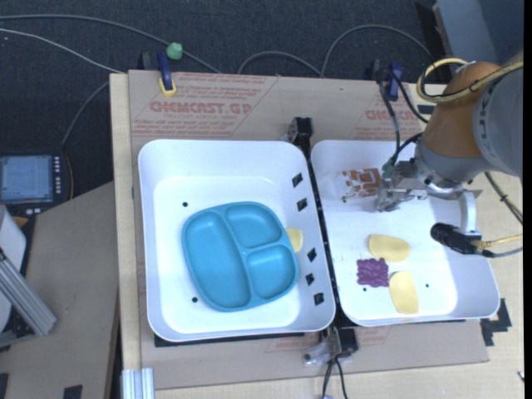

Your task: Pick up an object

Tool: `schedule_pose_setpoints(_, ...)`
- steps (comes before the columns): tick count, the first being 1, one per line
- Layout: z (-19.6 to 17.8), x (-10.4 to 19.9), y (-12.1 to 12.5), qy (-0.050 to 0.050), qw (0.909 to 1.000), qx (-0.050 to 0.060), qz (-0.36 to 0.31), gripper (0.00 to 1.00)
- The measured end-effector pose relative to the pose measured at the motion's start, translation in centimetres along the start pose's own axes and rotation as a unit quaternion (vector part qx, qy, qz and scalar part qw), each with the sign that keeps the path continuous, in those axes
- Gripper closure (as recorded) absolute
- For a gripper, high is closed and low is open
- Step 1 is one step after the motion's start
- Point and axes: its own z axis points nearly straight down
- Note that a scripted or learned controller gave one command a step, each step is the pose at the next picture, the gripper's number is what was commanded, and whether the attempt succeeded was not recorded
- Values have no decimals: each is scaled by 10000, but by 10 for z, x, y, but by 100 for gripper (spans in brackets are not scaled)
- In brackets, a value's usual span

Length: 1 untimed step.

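Brown-patterned packet (360,181) lies just left of the gripper (391,198), apparently touching; whether its tips are spread cannot be told.

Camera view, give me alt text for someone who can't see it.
A grey and orange robot arm reaches from the right, its tool low over a brown-and-white patterned item in the right bin, which also holds two yellow pieces and a purple one. The left bin holds a blue divided plate.

You have a blue tray (239,254) lying in the left bin (166,223), a green-topped clamp (169,65) at the board's (249,98) back edge, and a small screen (29,177) far left
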Motion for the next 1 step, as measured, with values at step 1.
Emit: schedule_pose_setpoints(1, -44, 5, 2, -10, 10000, -20, -6, 100)
